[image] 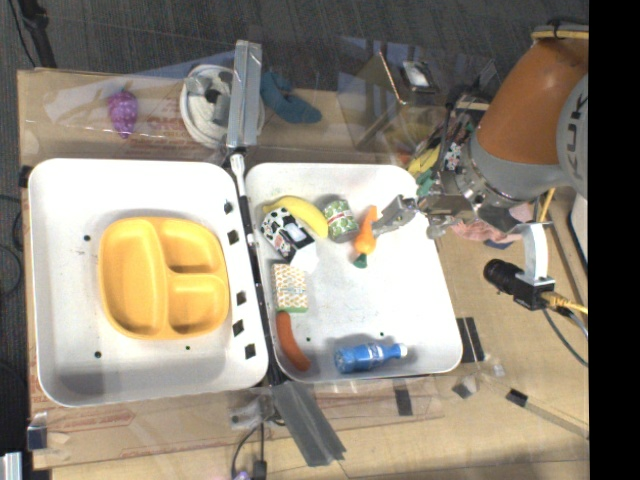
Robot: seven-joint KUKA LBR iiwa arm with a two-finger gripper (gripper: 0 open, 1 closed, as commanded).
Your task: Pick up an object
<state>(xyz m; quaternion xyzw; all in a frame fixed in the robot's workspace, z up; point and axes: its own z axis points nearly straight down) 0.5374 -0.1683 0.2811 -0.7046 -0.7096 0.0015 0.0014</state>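
Camera view: gripper [398, 212] hung over right bin [432, 298], beside carrot [363, 236].
Fingers' state: cannot tell. Banana [300, 214], blue bottle [366, 355] lay in that bin.

hand [398, 211] by carrot [364, 235], rt bin [400, 298]

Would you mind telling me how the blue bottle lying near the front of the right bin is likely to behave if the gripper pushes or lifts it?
The blue bottle lies on its side, and its round body would probably roll if nudged across its length. It looks like smooth plastic, so it may slip in a loose grasp. It lies close to the right bin's front wall, which could stop a roll but crowd the gripper.
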